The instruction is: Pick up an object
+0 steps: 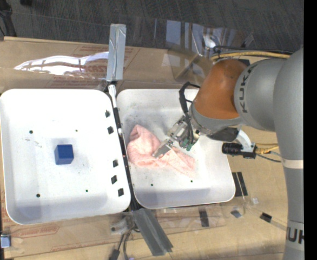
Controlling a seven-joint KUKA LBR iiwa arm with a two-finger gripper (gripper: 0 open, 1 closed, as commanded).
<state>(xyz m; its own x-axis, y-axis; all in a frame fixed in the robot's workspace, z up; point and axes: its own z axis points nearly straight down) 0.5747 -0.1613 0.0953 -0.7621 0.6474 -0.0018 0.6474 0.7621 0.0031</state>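
A: Where is the arm (256, 99)?
B: Over the right bin (218, 191), wrist bent down toward the pink cloth (147, 148).

A: And the cloth?
B: Crumpled mid-bin, just right of the divider between bins.

A: The gripper (166, 147)?
B: Its tips press onto the cloth's right half; whether they pinch it, I cannot tell.

A: Anything else?
B: A blue cube (64, 154), left of the cloth, in the left bin (18, 199).

Soft pink cloth (157, 151), glossy white plastic bins (18, 145)
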